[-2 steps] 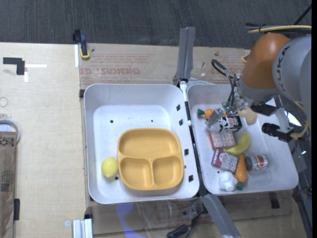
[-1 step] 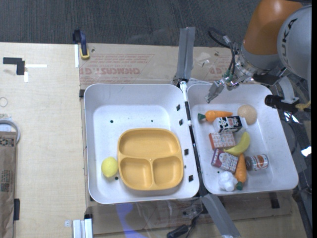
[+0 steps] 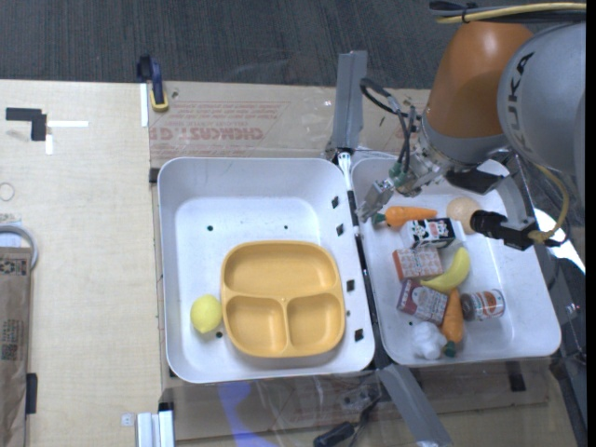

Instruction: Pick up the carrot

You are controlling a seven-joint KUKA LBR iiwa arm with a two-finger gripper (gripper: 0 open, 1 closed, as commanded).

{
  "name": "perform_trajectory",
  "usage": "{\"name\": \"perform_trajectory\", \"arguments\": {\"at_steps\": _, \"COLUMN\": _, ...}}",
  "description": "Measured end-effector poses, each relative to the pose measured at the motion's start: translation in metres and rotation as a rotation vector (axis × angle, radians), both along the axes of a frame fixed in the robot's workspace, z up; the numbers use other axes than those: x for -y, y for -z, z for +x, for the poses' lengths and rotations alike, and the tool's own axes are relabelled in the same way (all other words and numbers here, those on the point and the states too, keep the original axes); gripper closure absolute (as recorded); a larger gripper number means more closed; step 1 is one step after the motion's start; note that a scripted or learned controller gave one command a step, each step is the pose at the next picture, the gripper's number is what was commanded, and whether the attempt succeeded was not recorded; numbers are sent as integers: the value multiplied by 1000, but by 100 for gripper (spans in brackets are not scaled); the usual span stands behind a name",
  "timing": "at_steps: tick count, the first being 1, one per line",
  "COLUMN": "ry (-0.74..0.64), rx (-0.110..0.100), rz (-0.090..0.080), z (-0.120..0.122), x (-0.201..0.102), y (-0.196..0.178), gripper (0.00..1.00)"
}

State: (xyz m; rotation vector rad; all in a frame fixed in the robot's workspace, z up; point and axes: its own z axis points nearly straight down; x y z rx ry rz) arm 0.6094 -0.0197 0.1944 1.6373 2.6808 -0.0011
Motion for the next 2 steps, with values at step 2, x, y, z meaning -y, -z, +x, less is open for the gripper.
{"name": "perform_trajectory", "arguments": {"at_steps": 2, "ry": 266, "rx": 0, "rz": -2, "z": 49, "x": 26, "y": 3, "gripper": 0}}
